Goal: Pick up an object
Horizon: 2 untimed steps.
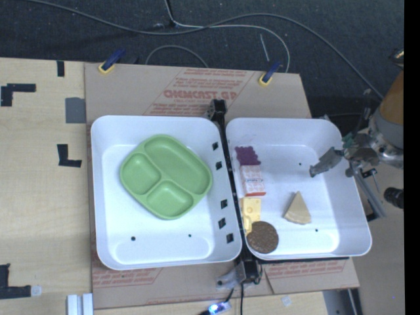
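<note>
Two white bins sat side by side on cardboard over the tabletop [39, 176]. Left bin [108, 241] held a green divided plate [165, 176], lying flat near its centre.

Right bin [351, 241] held five small items. Four ran in a line along its left wall, top to bottom: a purple piece [247, 155], a pink-and-white block [252, 180], a yellow block [251, 209], and a round brown disc [263, 237] at the lower left corner. The blocks sat close together, the yellow one touching or nearly touching the disc. A tan wedge [298, 209] lay apart, lower middle of the bin.

Tool [326, 162] was at the right edge of the frame, over the right bin's right side, above and right of the wedge. One dark finger pointed left into the bin. Could not tell whether the fingers were apart or together. Nothing visible between them.
</note>
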### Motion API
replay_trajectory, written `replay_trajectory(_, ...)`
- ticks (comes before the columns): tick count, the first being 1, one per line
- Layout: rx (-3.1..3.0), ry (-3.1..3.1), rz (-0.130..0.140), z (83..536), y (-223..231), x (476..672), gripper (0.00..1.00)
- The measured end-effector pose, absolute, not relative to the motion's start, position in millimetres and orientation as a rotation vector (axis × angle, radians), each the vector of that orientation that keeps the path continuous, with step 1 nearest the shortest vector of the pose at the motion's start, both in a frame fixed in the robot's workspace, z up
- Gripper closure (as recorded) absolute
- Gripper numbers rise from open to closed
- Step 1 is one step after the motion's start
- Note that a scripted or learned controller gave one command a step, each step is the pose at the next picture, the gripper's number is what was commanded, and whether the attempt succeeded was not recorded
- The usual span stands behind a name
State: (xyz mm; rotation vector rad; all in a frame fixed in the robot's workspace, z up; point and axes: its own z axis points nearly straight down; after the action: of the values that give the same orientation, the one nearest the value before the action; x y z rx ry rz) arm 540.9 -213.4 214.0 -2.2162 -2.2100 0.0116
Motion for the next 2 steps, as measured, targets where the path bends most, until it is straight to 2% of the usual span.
replay_trajectory(1, -2.22, -2.222, 0.002, 220.6, -213.0, 543.9, 0.0)
replay_trajectory(2, -2.217, -2.219, 0.006, 174.2, -209.3, 536.5, 0.0)
